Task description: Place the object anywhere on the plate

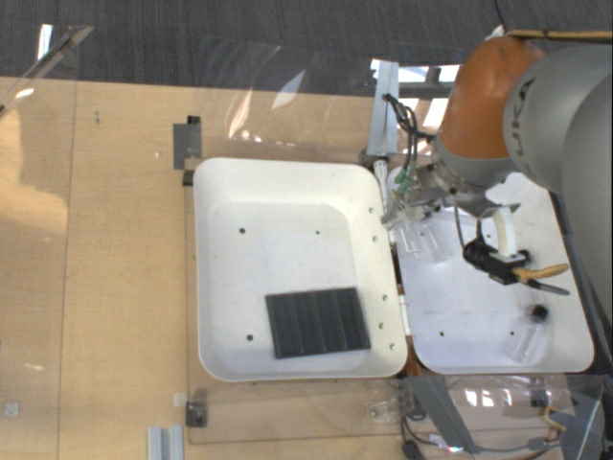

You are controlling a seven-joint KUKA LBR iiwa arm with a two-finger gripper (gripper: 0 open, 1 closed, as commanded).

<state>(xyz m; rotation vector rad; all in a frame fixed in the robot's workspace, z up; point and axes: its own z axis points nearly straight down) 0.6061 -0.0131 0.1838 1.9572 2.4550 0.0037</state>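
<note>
- dark ribbed plate (316, 322): in left bin (249, 209), near its front edge
- small black object (539, 311): in right bin (460, 324), toward front-right corner, well apart from plate
- gripper (410, 199): over right bin's rear-left corner; wide or narrow, can't tell

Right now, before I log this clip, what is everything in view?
ribbed plate: one, dark grey, flat in the left bin, toward the view's lower edge
small clear object: one, clear with a black tip, in the right bin, lower right corner
bins: two, white, side by side
bench: one, tan wood, under both bins
arm: one, grey with orange band, over the right bin's upper part
</note>
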